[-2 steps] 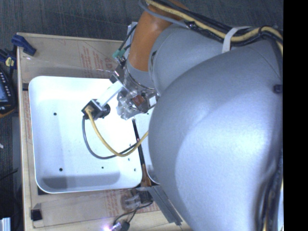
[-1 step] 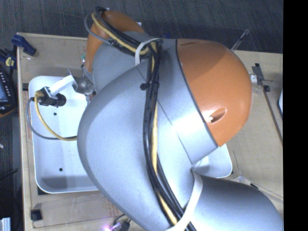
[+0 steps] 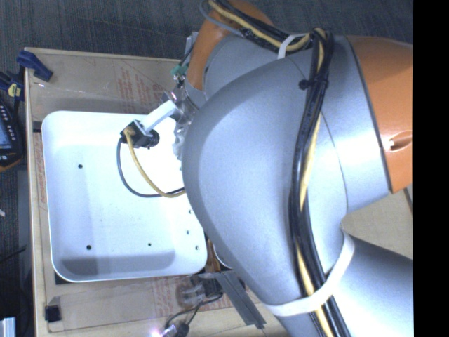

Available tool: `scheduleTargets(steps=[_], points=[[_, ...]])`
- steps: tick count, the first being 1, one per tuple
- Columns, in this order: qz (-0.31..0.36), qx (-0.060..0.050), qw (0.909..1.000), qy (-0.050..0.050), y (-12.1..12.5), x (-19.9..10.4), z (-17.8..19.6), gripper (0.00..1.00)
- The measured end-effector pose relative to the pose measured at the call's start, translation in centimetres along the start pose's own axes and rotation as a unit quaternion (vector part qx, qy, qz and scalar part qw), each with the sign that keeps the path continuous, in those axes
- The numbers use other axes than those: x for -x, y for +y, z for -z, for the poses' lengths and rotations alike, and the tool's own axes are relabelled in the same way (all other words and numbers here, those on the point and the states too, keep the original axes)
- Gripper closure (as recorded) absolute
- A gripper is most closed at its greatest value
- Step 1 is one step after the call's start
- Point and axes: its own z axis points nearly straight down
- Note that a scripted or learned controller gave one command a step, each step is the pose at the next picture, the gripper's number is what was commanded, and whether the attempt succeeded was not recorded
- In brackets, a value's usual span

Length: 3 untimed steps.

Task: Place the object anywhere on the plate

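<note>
Pincer [image 3: 180, 118] on hunched grey arm [image 3: 266, 174], over white bin [image 3: 70, 188] edge

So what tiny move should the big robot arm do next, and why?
Probably pull back a little toward the right. The grey arm covers the right half of the bench, and its wrist hangs over the right edge of the white bin. Whatever lies beneath the arm is hidden, so backing off would let the camera check first.
</note>
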Motion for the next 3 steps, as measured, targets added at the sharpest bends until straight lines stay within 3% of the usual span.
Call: scheduleTargets(steps=[1,2,3], points=[[-0.064,0.002,0.9979,0.000,-7.0,-5.6,-10.1,1.00],[-0.038,-0.001,0.9993,0.001,-4.4,7.1,-1.3,1.00],[-0.086,0.002,0.9963,0.002,-3.5,0.3,-1.3,1.00]])
